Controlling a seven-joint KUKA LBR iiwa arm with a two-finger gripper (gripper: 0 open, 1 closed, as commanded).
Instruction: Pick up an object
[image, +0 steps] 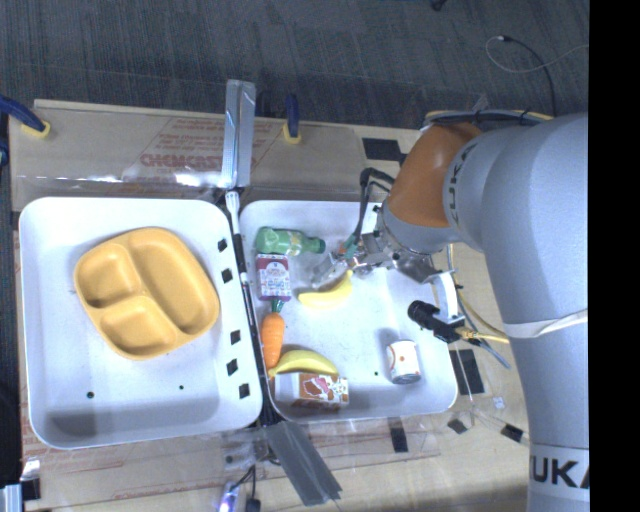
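Hand (352, 258) is down in the right bin (440, 395), hanging off the grey arm (520, 230) with the orange band (425, 180), and from my screen I honestly cannot tell whether it's wide or narrow or has anything in it, too much clutter around the tip. Just below and left of the hand lies a small yellow banana (327, 292), close enough that it might be touching, can't say for sure. Further left of the hand there's a green bottle (285, 241) lying on its side, with a red packet (273, 277) under it and a carrot (272, 338) below that. Well below the hand sit a second banana (305, 361) and a brown carton (312, 389) touching it, at the bin's near edge. A white cup (403, 361) lies below and to the right of the hand. Way off left, in the other bin (60, 400), there's a yellow divided plate (146, 291). Both bins sit on the table (330, 140).
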